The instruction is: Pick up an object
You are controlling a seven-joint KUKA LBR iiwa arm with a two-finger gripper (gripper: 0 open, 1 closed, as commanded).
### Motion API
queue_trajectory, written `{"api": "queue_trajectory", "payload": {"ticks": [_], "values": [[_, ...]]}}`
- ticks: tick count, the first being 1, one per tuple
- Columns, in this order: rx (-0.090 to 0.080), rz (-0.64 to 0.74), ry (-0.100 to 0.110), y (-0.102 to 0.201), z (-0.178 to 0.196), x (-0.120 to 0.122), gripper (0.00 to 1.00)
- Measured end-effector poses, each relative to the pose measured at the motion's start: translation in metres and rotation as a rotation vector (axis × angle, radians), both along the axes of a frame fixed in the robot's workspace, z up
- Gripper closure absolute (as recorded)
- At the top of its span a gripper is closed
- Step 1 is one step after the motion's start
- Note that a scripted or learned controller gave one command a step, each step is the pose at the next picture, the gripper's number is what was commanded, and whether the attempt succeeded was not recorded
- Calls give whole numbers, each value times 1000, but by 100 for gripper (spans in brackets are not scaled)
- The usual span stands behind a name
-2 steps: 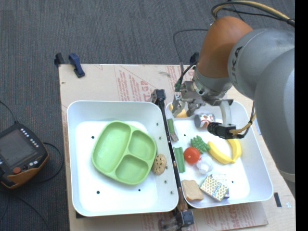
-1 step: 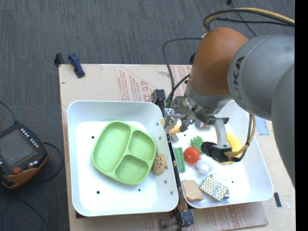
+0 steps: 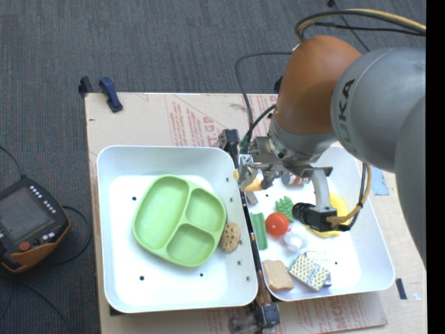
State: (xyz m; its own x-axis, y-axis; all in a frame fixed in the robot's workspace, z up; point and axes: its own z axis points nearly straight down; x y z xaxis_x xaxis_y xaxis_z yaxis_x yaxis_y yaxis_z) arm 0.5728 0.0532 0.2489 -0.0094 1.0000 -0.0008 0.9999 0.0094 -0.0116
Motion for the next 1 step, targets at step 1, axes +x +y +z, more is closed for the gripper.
{"api": "queue_trajectory", "payload": {"ticks": [1], "values": [[0,-8,-3,0,-54,22,100]]}}
